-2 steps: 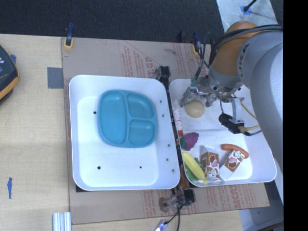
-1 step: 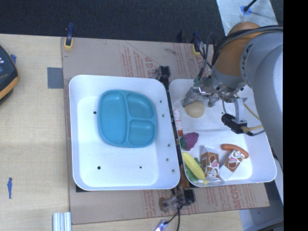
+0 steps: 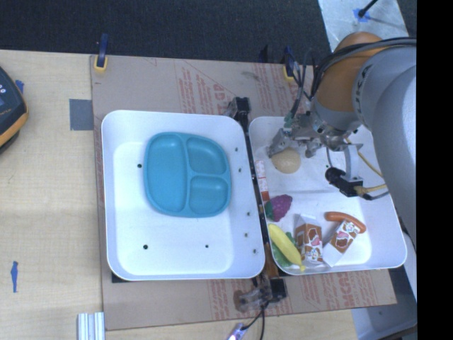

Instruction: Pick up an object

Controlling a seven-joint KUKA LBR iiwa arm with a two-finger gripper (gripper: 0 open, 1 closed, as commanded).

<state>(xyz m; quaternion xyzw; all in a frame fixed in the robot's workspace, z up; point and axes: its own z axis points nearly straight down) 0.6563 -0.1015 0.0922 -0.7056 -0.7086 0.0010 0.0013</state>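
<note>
Camera view: I saw the jaws [image 3: 294, 142] low in the right bin [image 3: 386, 261], at its far end, just above a beige round object [image 3: 287, 162]; I could not tell whether they gripped it. Nearer than that object lay a purple piece [image 3: 280, 205], a yellow banana [image 3: 284, 246] and a sausage [image 3: 345, 220]. The left bin [image 3: 127, 261] held a blue divided plate [image 3: 187, 174].

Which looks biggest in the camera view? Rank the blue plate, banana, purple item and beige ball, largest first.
1. Blue plate, by far.
2. Banana.
3. Beige ball and purple item: they look about alike, so I leave them unranked.
</note>
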